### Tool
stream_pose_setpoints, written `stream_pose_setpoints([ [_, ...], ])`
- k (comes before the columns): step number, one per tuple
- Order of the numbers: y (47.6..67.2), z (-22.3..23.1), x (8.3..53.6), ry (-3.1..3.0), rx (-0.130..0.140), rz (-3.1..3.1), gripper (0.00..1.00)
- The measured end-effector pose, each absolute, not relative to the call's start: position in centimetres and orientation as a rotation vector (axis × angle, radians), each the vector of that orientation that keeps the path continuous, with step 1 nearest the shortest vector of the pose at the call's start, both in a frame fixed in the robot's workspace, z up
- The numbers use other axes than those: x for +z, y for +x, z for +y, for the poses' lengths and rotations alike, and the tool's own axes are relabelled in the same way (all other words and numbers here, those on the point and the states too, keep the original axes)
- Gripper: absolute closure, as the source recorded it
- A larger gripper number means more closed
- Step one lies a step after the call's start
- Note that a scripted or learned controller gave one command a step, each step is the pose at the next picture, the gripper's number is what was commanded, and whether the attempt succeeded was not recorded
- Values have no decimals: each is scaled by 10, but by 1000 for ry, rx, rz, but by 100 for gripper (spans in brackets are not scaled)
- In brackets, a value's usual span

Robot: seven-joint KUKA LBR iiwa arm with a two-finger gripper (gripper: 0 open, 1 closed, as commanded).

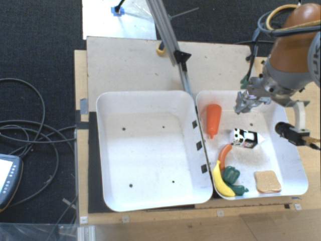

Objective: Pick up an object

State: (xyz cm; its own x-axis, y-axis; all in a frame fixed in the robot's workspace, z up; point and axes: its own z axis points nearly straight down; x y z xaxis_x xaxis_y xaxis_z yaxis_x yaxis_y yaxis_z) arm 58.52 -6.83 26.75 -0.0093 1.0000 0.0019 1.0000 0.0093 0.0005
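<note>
Smooth white plastic bins (pixel 145 104), matt wooden bench (pixel 125 64)

The grey arm (pixel 296 44) reaches in from the right, its orange band uppermost. Its gripper (pixel 245 104) points downward, wrist bent left.

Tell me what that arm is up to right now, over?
Pincer hovering over right bin, nothing held. Carrot, black-and-white box, banana, bread slice all lying in bin. Path clear.
</note>
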Motion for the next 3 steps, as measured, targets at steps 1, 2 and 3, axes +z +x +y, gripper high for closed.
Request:
stream_pose_setpoints([
  [1,587,-24,256,-2211,-2,-2231,100],
  [2,601,25,255,-2211,-5,-2233,100],
  [3,604,82,258,-2209,-6,-2234,100],
])
